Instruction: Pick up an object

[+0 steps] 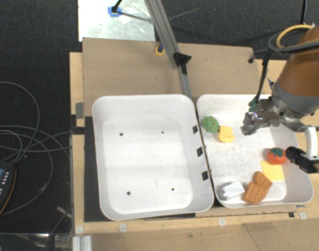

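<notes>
the tool (252,123) hangs low in the right bin (238,102) with nothing in it, though i cannot tell how it is set, just beside the yellow block (226,134) and green ball (211,124), likely so it can grab one.

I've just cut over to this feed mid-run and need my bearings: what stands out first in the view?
The grey-and-orange arm reaches in from the right, its gripper over the far part of the right bin. That bin holds all the small things: a green broccoli piece and a yellow block near the divider, a red tomato, a yellow slab, a waffle and a white block toward the near edge.
</notes>
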`<state>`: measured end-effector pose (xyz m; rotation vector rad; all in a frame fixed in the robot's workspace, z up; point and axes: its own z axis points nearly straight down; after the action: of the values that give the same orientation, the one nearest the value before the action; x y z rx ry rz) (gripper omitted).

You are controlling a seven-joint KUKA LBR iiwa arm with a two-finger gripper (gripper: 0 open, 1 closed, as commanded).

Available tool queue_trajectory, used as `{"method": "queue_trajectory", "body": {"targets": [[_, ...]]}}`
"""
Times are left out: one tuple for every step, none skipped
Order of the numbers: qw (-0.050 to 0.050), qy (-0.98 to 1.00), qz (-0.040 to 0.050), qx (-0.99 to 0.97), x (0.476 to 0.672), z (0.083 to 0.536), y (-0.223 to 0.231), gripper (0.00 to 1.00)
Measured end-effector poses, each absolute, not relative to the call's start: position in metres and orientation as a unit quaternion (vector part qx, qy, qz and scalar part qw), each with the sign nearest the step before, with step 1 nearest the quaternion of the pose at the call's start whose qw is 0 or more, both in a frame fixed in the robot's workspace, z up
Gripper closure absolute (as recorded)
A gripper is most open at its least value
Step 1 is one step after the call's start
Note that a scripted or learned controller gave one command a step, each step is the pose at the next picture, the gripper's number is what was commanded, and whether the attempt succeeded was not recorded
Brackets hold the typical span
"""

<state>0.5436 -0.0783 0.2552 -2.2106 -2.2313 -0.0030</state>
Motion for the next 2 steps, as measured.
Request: {"method": "queue_trajectory", "body": {"targets": [[0.0, -0.711, -0.0012, -0.703, 0.538, 0.259, -0.027, 1.0], [0.0, -0.711, -0.0012, -0.704, 0.531, 0.26, 0.021, 1.0]]}}
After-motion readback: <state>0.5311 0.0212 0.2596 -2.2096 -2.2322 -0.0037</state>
